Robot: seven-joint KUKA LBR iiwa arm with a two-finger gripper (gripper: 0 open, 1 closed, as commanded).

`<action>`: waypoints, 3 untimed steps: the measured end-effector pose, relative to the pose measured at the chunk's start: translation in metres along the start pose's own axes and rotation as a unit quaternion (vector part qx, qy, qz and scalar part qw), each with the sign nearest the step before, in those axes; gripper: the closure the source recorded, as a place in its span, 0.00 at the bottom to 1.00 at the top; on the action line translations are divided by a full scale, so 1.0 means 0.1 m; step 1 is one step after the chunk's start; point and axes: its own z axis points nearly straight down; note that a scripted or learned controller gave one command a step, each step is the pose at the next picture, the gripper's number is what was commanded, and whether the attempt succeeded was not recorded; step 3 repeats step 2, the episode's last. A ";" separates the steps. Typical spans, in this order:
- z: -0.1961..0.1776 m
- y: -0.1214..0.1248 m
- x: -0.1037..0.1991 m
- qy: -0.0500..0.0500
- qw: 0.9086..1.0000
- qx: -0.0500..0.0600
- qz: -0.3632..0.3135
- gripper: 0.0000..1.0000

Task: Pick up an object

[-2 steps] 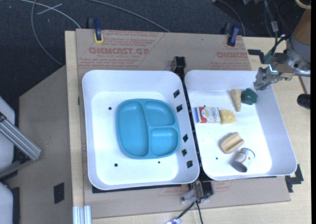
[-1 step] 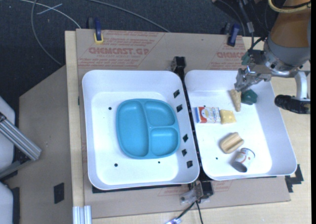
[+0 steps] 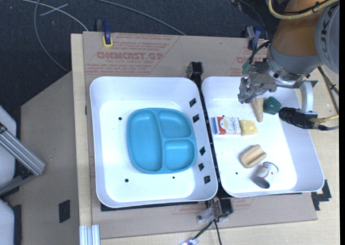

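Grey and orange, my arm reaches in from the right, bent down over the right bin (image 3: 302,176). Its claw (image 3: 251,94) hangs near the bin's far edge, above a cone-shaped toy (image 3: 259,109); I cannot tell its state. Red print on the tabletop (image 3: 129,55) reads "CHEMCAST GP". The left bin (image 3: 102,130) holds a blue divided plate (image 3: 160,140).
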 end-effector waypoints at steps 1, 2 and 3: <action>0.13 0.04 0.55 0.000 1.000 0.001 0.000 1.00; 0.05 0.02 1.08 0.000 1.000 -0.002 0.000 1.00; 0.05 0.02 1.08 0.000 1.000 -0.002 0.000 1.00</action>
